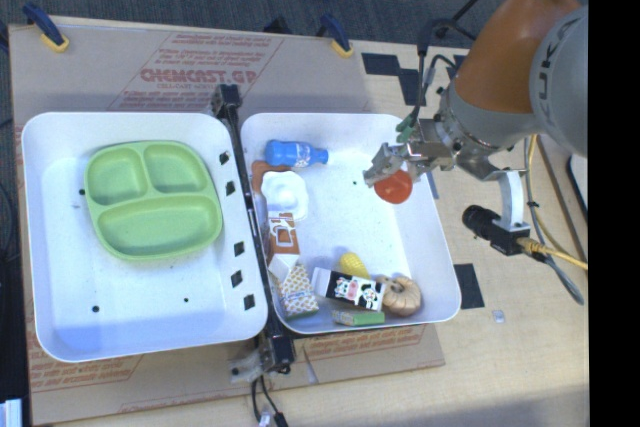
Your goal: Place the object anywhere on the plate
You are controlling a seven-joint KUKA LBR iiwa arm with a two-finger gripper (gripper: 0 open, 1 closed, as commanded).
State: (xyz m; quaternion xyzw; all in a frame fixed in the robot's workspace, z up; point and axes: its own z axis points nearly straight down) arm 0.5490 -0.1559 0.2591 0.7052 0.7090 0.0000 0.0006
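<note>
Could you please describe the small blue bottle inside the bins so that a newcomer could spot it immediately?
Look at the right-hand white bin, then along its far edge near the divider between the bins. The blue bottle lies on its side there, just above a white cup. It is the only blue thing in that bin.

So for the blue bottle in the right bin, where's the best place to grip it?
Probably across the middle of the blue bottle's body, coming straight down. It lies flat, pointing left-right, with bare floor of the right bin on both long sides for the fingers.

Bench (pixel 560 335) bears cardboard sheet (pixel 200 65) under two white bins (pixel 45 245).
</note>
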